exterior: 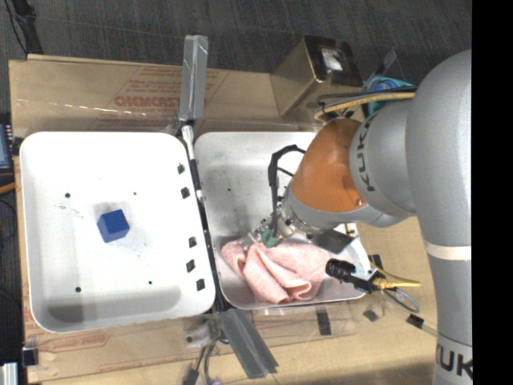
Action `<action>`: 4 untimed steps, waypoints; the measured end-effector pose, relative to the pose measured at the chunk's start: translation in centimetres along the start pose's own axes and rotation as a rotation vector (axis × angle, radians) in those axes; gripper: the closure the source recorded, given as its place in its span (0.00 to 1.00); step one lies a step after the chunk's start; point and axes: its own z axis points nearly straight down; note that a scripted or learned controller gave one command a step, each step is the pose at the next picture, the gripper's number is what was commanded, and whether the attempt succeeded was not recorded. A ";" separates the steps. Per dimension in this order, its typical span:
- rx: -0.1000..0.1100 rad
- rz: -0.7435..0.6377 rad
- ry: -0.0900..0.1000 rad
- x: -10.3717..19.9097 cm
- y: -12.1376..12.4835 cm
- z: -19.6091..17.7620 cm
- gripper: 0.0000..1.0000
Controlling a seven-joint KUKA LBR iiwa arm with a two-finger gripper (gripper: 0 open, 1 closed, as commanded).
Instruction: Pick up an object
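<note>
A crumpled pink cloth [276,269] lies at the near edge of the right bin [232,175]. A small blue cube [114,224] rests in the left bin [48,183], left of its middle. The arm reaches in from the right, its orange band above the right bin. My gripper [270,233] hangs low over the right bin, right at the top edge of the pink cloth. The wrist hides most of the gripper.
A metal divider [195,191] with black clips separates the two bins. A cardboard sheet and a tan box [309,70] lie behind the bins. Cables and tape sit near the right bin's front right corner.
</note>
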 end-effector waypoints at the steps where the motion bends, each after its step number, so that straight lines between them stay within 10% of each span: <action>1: -0.002 0.165 -0.003 -1.9 8.7 -9.7 1.00; 2: -0.001 0.165 -0.002 -1.9 8.7 -9.7 0.00; 3: 0.001 0.128 -0.001 -3.6 8.1 -0.8 0.00; 4: -0.006 0.155 -0.004 -3.0 7.0 0.6 0.00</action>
